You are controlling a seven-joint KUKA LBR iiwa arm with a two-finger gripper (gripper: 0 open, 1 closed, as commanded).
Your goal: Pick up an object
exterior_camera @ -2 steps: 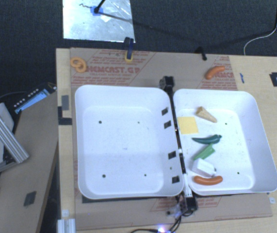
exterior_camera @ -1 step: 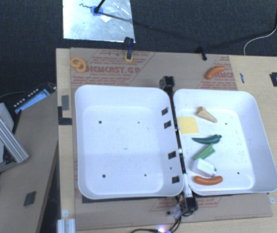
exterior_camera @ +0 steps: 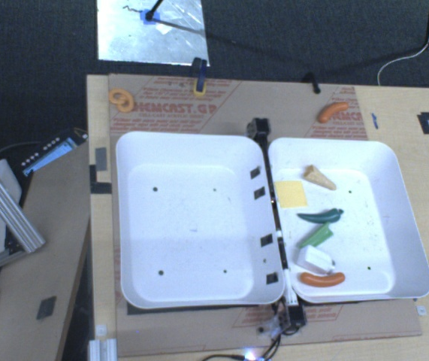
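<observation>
- Left shallow white plastic bin (exterior_camera: 191,216) lay touching its twin along the centre seam; likely the drop side, judging by the load beside it.
- Right shallow white plastic bin (exterior_camera: 394,224) held all the candidates, bunched near the seam wall.
- Flat yellow square slab (exterior_camera: 290,194) lay nearest the seam; tan wedge (exterior_camera: 320,177) just beyond, tip pointing left.
- Dark green pepper-shaped piece (exterior_camera: 321,216) had its long axis left to right, tail to the left.
- Light green stub (exterior_camera: 316,237) slanted, touching the white block (exterior_camera: 315,259).
- Orange-red sausage (exterior_camera: 322,279) lay along the near wall, axis left to right; judged the clearest pick.
</observation>
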